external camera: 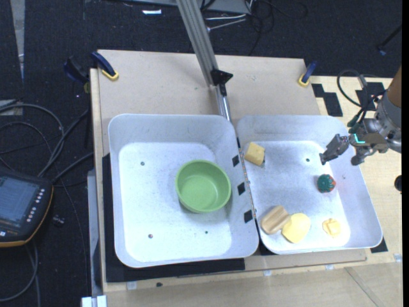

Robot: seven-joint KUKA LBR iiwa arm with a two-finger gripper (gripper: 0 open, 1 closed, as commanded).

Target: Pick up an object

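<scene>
My gripper (346,153) hangs over the right bin's (300,171) far right side, its two dark fingers spread apart with nothing between them. Just below and left of it lies a small green and red ball-like object (326,183). A yellow block (255,154) sits near the bin's upper left. Along the bin's front lie a tan bread-like piece (275,219), a round yellow object (296,228) touching it, and a small yellow toy (331,226).
A green bowl (204,185) stands in the left bin (140,171), towards its right side. A metal pole (199,34) slants down to the bench behind the bins. Blue and yellow clamps (104,67) hold the board's back corners.
</scene>
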